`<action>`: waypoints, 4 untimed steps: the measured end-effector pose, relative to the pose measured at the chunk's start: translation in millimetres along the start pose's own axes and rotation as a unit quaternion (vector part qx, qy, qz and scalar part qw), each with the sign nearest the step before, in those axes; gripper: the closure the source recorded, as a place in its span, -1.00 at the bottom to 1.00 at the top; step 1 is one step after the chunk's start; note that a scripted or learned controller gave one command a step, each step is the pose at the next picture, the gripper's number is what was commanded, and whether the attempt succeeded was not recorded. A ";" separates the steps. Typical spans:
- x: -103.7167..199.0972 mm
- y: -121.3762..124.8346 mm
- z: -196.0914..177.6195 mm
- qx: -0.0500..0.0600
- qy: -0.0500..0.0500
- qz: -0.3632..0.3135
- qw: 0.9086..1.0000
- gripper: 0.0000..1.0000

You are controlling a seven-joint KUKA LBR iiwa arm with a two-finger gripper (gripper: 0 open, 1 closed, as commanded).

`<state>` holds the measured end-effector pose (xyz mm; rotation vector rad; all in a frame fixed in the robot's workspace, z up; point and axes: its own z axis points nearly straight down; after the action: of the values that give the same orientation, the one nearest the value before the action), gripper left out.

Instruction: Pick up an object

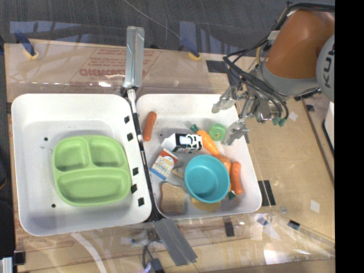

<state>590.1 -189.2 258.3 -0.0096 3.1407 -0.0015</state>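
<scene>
Jaws (236,115) are hanging apart over the right bin's (170,104) far edge – the carrot (209,144) is lying just below, looking light, hard and a bit slippery – best pinched across its middle.

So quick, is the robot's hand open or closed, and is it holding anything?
Hand: open, fingers spread above the right bin's far right corner, holding nothing.
</scene>
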 end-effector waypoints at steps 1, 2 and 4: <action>-22.2 -21.0 78.8 0.000 0.002 0.210 0.978 -1.00; -64.8 10.8 142.8 0.000 -0.008 0.192 0.981 -1.00; -63.3 54.5 72.3 -0.001 -0.005 0.371 0.929 -1.00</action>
<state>653.1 -134.4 186.0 1.1521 2.9116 0.0029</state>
